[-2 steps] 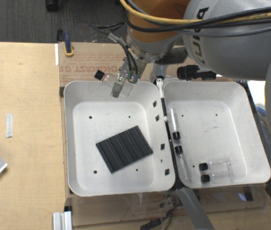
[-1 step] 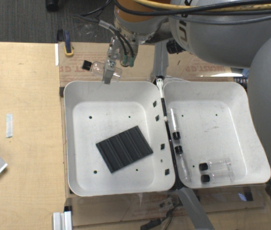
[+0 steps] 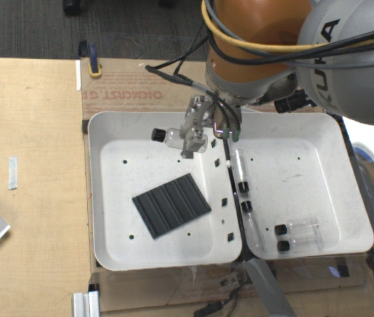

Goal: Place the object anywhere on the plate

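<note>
The plate [image 3: 172, 205] is a dark ribbed rectangle lying flat on the floor of the left bin [image 3: 108, 197]. My gripper [image 3: 188, 144] hangs over the back of that bin, above and behind the plate's far corner. A clear vial with a black cap [image 3: 160, 135] sticks out to the left from between its fingers, which look shut on the vial's other end. The big grey and orange arm hides what lies directly behind the gripper.
The right bin [image 3: 319, 144] holds three more clear black-capped vials: one along the divider [image 3: 240, 175] and two at the front [image 3: 297, 228] [image 3: 295, 245]. Small black bits lie near the divider. Left of the bins is wooden bench top [image 3: 28, 177] with small items.
</note>
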Available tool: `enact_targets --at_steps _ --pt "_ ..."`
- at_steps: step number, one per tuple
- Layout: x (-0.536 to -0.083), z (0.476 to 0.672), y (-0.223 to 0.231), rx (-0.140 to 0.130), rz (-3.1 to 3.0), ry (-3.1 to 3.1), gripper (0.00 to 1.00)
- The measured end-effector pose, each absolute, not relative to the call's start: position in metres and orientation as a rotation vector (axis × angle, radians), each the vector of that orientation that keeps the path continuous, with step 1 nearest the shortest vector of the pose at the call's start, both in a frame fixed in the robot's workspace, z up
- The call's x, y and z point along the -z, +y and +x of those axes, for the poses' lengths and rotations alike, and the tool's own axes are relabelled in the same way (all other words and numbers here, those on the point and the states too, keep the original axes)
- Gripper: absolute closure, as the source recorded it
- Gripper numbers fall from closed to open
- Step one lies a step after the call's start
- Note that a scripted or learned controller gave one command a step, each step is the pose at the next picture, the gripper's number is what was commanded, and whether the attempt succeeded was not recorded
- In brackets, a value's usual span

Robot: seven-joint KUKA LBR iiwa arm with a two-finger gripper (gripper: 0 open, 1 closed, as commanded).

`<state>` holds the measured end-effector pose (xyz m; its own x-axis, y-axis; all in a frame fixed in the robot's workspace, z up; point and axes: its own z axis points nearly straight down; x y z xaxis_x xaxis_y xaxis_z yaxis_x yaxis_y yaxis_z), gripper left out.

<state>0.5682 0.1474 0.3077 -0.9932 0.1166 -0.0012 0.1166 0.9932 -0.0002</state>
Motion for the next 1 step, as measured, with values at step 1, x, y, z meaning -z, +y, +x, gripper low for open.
enact_targets --at_steps 1 --pt "-0.3024 0.6023 0.1047 -0.001 -0.27 3.127 1.0"
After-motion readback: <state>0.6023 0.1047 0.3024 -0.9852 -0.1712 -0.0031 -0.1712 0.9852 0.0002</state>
